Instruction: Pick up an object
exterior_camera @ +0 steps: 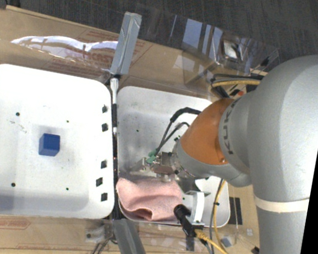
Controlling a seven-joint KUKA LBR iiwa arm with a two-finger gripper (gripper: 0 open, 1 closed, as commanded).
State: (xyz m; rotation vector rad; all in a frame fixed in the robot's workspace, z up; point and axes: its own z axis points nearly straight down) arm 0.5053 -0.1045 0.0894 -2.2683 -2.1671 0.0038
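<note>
Pink folded cloth (145, 197) lies bunched in the near corner of the right-hand white bin (143, 114), against the wall it shares with the left bin. Above it, a large grey arm (286, 133) with an orange band (206, 138) reaches in from the right and dips into this bin. Its gripper (161, 166) sits low, just above the cloth's upper edge, with cables trailing around it. The wrist hides the tip, so I cannot tell how wide it stands or whether it has hold of anything.

In the left white bin (1, 126), well apart from the arm, a small blue cube (50, 144) rests alone near the middle.

The cloth looks like the target, judging by the arm's position. A good grasp would come straight down onto the thickest fold, away from the bin wall, and pinch deep enough to gather several layers. A thin edge would likely slip free on the lift, so rising slowly should help.
</note>
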